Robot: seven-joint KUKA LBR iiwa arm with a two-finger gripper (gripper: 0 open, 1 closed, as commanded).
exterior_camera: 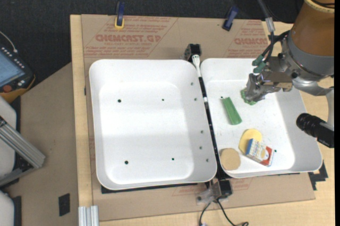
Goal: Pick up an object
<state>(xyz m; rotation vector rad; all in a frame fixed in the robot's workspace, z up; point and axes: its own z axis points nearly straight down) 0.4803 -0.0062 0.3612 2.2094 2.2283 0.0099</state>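
Observation:
My gripper hangs low over the upper part of the right bin. A small green object shows right at its tip, mostly covered by it; whether it is gripped is unclear. A green stick lies on the bin floor just left of and below the gripper, apart from it. Nearer the front edge sit a yellow piece with a red, white and blue packet leaning on it, and a round tan disc.
The left bin adjoins the right one along a dark seam. Both rest on a cardboard sheet held by blue clamps. A black knob juts in at the right rim.

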